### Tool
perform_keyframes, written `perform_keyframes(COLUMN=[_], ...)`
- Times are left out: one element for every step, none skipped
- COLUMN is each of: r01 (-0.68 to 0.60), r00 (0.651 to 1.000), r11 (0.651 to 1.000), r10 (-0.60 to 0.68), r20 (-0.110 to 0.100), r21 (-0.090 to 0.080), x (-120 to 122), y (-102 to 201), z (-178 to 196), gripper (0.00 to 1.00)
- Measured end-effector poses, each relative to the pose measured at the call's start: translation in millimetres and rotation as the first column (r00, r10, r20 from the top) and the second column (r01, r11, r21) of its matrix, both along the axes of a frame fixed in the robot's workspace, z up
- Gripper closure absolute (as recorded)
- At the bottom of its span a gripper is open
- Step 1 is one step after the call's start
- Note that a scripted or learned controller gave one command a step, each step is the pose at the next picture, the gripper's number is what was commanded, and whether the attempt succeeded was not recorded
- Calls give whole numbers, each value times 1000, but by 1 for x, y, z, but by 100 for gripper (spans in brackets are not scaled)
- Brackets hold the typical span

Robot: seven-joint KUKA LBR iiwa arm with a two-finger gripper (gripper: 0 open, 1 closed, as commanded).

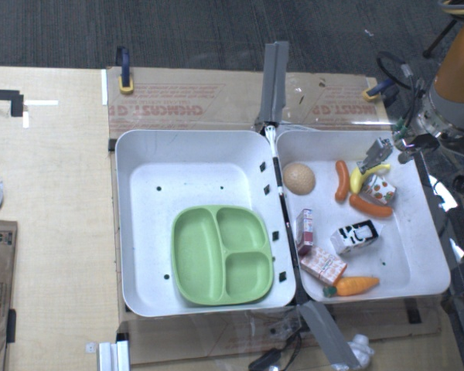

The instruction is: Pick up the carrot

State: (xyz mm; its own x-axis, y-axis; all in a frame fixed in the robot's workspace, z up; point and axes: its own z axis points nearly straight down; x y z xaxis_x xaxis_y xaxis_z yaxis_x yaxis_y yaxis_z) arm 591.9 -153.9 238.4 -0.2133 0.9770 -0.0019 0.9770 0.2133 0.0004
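Orange and tapering to a green tip, the carrot (353,286) lies at the near edge of the right-hand bin (417,280), its green end just beside a pink carton (322,266) in the near-left corner. We see a black-and-white carton (355,236) a little farther in, and a small red-and-white box (305,229) against the bin's left wall. In the left-hand bin (139,207), a green divided plate (223,254) rests toward the near-right corner. Farther back in the right bin, a tan egg-shaped ball (298,178) sits by the left wall, two orange-red sausages (341,180) lie near the middle, and a banana (359,178) and a patterned cube (381,189) crowd the far-right part. There the gripper (377,154) hangs over the banana, well apart from the carrot; we cannot tell how its jaws stand, as they are too small and dark to read.

We judge the reach toward the carrot not yet begun. The risks ahead: the sausages share the carrot's colour and lie nearer the gripper, so a wrong pick is plausible; the carrot hugs the near wall, which could block one finger; and the pink carton could be nudged or caught along with it.
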Motion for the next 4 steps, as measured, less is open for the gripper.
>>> perform_keyframes(r01=[-31,17,-192,143], r00=[999,999,981,990], r11=[999,1000,981,990], r10=[31,-17,192,-143], r20=[28,36,1,1], r21=[-9,2,-1,0], x=[2,-16,6,57], y=[-12,-23,-51,-36], z=[-119,-128,-64,-126], gripper=[0,0,0,0])
